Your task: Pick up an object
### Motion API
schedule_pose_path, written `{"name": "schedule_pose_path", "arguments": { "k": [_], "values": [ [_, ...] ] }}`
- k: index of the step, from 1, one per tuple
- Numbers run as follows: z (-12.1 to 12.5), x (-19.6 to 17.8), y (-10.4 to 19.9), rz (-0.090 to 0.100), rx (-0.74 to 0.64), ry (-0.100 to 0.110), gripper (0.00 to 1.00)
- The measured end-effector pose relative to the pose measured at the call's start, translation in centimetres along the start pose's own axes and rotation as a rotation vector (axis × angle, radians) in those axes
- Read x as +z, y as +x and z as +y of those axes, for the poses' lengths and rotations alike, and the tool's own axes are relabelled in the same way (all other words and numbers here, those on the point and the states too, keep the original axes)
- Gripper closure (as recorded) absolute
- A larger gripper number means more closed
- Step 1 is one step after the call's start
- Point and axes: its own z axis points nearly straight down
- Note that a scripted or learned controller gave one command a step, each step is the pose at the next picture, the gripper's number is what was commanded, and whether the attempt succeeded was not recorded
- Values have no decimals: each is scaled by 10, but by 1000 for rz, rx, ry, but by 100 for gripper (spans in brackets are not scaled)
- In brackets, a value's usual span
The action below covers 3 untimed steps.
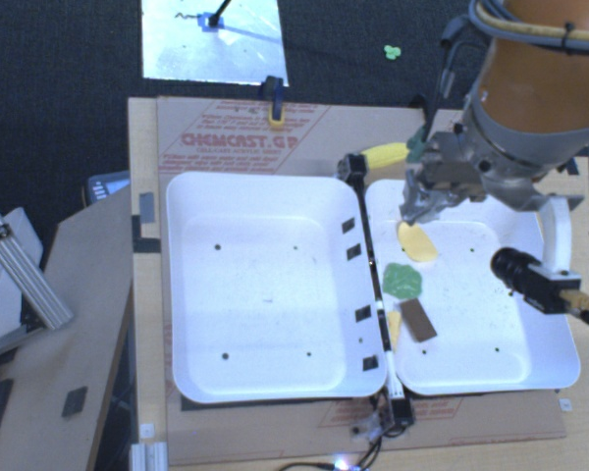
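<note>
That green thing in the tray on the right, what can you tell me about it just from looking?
The green object is a small, flat-looking blob with an uneven, lobed outline, matte mid-green, possibly soft plastic or foam. It lies on the floor of the right bin, near the divider between the two bins. A pale yellow piece sits just above it, and a brown rectangular block lies just below, its corner close to or touching the green edge. The gripper hangs above the yellow piece, apart from the green object.
</note>
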Motion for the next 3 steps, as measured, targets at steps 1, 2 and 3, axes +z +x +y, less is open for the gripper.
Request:
{"name": "schedule_pose_path", "arguments": {
  "k": [1,2,3],
  "values": [
    [2,-107,10,0,0,-2,100],
    [0,-10,81,-4,-5,21,100],
    [2,-106,92,2,-1,2,100]
  ]
}}
